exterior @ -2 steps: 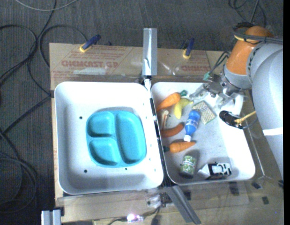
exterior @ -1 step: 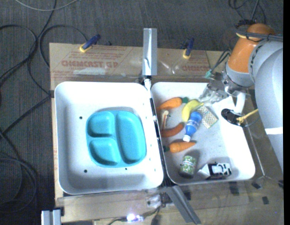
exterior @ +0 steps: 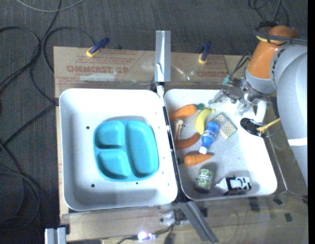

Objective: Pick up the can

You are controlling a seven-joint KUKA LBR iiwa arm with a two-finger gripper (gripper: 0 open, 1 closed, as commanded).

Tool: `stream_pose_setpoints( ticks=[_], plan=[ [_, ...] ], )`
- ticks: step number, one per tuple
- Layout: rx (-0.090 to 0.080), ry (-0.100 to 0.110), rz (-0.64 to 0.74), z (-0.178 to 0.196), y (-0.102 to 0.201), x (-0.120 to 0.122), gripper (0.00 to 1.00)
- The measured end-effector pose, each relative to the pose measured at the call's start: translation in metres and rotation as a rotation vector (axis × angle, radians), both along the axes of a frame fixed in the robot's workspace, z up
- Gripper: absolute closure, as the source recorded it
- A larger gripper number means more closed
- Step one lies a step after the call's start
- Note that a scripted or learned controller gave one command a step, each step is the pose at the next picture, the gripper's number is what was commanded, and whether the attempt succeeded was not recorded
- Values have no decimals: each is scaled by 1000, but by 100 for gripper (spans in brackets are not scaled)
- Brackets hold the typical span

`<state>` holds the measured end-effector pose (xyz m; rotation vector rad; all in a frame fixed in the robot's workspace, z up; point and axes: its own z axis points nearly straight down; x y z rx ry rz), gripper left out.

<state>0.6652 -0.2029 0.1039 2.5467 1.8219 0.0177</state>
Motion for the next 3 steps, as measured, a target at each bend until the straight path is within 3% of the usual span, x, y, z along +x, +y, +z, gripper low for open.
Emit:
stream_pose_setpoints(
  ticks=[1, 2, 3],
  plan=[
    [7, 6, 41, -15, 2, -23, 0],
    [-1, 9, -73, -16, 48, -19, 0],
    [13, 29, -33, -17, 7, 2, 0]
  ],
)
